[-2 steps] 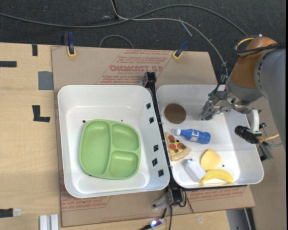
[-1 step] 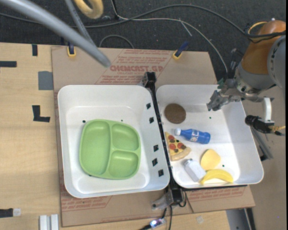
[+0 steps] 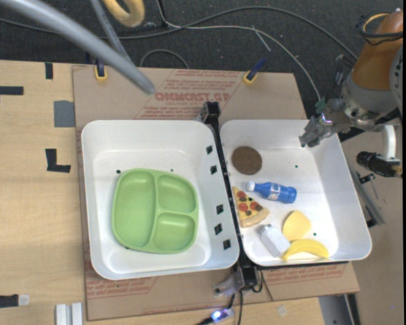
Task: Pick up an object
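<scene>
1. Two shallow white bins side by side on a cardboard sheet (image 3: pixel 189 93) covering the counter: left bin (image 3: pixel 98 154) and right bin (image 3: pixel 338 181), meeting along a black-clipped middle edge.
2. In the left bin, a light-green plastic divided plate (image 3: pixel 155 210), three compartments, lying flat near the middle.
3. In the right bin, near the shared edge toward the far side: a round brown cookie-like disc (image 3: pixel 246 160).
4. Just in front of the disc: a small blue bottle with a white cap (image 3: pixel 272 191), lying on its side.
5. Beside the bottle, against the shared edge: a toy pizza slice (image 3: pixel 249 207) with red dots.
6. At the near edge of the right bin: a pale grey-white small block (image 3: pixel 273 240), a yellow rounded wedge (image 3: pixel 296 224) and a yellow banana (image 3: pixel 306 250), close together.
7. Grey arm gripper (image 3: pixel 313 133) over the far right corner of the right bin, well apart from all the objects.
8. Fingers dark and blurred, pointing down; cannot tell how far open; nothing seen between them.
</scene>
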Available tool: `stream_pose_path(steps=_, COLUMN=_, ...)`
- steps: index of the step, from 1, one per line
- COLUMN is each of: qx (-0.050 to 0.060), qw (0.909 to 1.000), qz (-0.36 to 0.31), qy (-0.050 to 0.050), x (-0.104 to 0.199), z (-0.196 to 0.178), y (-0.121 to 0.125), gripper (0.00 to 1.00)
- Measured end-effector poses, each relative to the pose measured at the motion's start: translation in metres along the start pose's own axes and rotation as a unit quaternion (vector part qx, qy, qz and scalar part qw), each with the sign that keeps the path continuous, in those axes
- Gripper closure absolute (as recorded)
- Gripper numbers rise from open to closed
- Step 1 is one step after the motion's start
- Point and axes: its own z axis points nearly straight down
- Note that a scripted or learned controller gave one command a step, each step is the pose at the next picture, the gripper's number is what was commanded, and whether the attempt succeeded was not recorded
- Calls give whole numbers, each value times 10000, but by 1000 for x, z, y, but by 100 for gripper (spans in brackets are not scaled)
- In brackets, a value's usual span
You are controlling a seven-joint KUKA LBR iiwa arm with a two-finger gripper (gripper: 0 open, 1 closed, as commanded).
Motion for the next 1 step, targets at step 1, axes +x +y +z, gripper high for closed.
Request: stream_pose_path(steps=1, qx=-8, qw=10000, qz=-2, qy=-4, x=0, z=-54, y=2, gripper=100)
